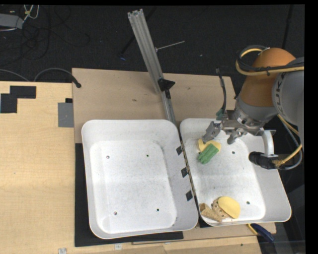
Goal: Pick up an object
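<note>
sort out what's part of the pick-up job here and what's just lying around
Part of the job:
- end effector, above the right bin
- green object just below it
- yellow piece touching the green object
- yellow round object in the bin's near corner
- tan pieces beside it
- right bin

Just lying about:
- left bin
- metal rail
- cables behind the bench

The grey arm's end effector (222,132) hangs low, fingers spread apart.

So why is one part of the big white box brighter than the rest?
In the camera view, light falls unevenly: the left bin has a brighter patch at its lower left and a greyer upper floor; the background behind the bench is dark, and the picture is slightly grainy.
</note>
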Tool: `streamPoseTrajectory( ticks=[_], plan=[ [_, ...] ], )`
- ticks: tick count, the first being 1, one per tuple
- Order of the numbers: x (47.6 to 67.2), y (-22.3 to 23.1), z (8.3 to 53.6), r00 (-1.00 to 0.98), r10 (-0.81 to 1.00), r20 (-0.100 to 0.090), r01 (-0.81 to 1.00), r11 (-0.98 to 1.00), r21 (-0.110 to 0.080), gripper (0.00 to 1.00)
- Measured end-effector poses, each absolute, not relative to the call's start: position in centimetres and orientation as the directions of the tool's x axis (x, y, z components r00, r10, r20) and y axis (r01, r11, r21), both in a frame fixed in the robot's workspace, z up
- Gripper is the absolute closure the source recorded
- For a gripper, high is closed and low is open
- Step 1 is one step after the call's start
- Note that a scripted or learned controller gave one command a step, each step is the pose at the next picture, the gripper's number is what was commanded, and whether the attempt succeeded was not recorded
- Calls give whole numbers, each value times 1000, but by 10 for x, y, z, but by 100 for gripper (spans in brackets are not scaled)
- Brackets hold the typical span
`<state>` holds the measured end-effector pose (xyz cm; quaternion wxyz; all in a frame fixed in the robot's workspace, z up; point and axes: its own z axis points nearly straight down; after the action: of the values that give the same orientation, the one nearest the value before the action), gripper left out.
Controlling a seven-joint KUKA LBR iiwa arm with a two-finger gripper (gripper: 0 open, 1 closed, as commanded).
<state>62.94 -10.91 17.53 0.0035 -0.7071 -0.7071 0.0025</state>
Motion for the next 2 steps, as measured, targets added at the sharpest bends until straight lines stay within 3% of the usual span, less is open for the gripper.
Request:
streamPoseTrajectory(
  ticks=[1,2],
  plan=[
    [638,-105,120,-4,1000,1,1000,4,-9,0],
    [639,-104,92,-2,1000,-1,1000,2,-1,0]
  ],
)
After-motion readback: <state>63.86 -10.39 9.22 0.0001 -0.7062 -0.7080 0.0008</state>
